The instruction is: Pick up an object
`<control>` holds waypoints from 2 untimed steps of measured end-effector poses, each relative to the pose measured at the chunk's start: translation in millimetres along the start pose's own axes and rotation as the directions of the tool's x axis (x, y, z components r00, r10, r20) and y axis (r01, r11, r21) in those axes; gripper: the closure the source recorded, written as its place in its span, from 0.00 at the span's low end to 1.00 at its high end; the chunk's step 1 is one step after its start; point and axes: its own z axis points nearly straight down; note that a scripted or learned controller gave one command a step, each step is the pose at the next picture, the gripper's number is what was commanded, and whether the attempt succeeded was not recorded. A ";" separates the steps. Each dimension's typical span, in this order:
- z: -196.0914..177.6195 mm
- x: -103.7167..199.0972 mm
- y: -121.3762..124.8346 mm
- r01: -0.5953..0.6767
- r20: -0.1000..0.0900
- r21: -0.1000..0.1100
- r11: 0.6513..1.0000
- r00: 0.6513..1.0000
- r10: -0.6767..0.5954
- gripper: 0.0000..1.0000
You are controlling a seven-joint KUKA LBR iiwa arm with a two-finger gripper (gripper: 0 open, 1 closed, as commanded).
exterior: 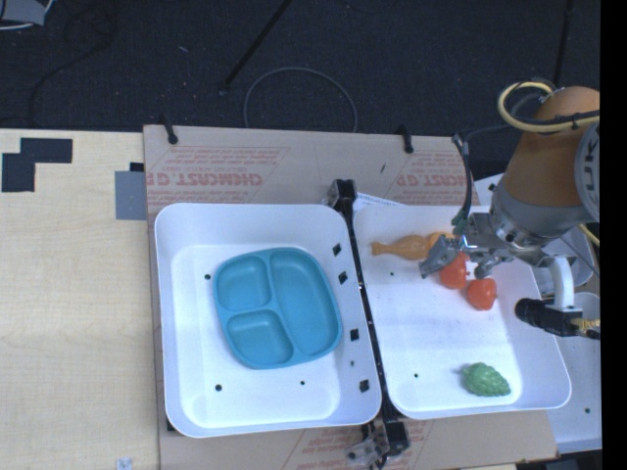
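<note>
Two red objs (467, 282) beside pincer (457, 255)

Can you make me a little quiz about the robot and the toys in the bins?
1. True or false: the blue plate lies in the left bin.
2. Which toy lies nearest the front edge of the right bin? A) green toy B) orange toy C) red toys
3. Fill in: the gripper hovers over the ____ bin.

Key: 1 true; 2 A; 3 right.
</note>
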 end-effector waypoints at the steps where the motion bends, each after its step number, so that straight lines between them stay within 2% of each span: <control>1: -7.0 -0.3 2.9 0.002 0.002 -0.013 1.000 1.000 -0.002 0.00; 2: 41.9 8.3 -0.8 0.000 0.000 -0.006 1.000 1.000 0.000 0.00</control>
